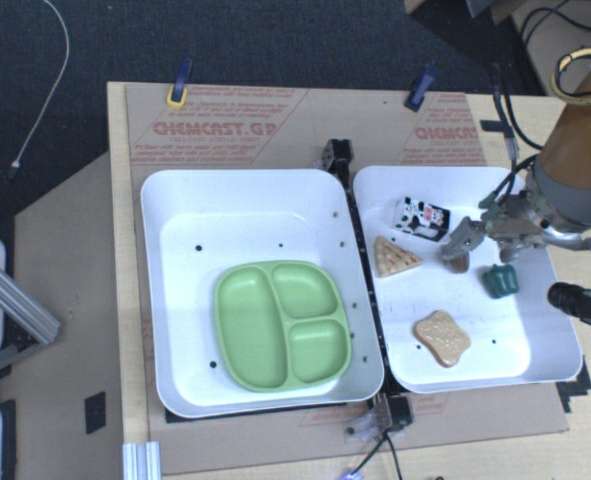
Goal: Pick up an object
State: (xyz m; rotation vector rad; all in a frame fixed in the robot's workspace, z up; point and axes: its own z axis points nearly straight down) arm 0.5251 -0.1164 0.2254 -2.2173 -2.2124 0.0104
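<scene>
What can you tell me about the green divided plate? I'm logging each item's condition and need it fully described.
The green divided plate is pale green, with a matte, plastic look, and a rounded-rectangle outline. Raised ridges split it into three compartments: one long section on its left and two smaller ones on its right. Nothing lies in any of them. It rests flat, turned slightly askew, on the floor of the left bin, toward the bin's near right corner. It touches nothing else.
</scene>
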